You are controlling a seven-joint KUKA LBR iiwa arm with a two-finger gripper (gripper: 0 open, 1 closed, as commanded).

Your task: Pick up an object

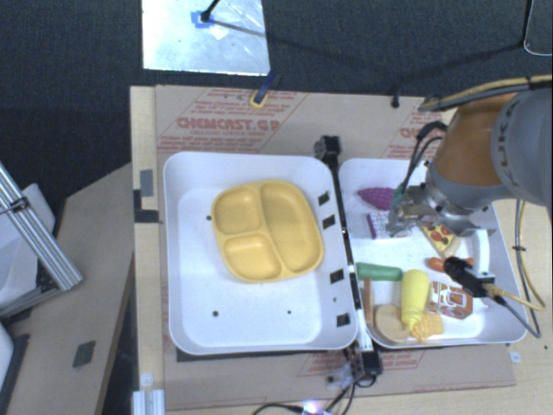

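Over the right white bin's (510, 314) far-left part, the grey-and-orange arm's gripper (399, 223) is hanging beside a purple toy (377, 197), its grip unreadable, while red "CHEMCAST GP" lettering (226, 124) is showing on the brown board.

The gripper (402, 225) is over the right bin (501, 331), near its back left part. To the left of the gripper, in the left bin (186, 258), lies a divided plate (266, 230). Just behind the gripper lies a toy vegetable (377, 198). In front of it lie a bottle (414, 293), a corn cob (425, 325) and a cucumber (380, 271). To its right lies a pizza slice (440, 236).
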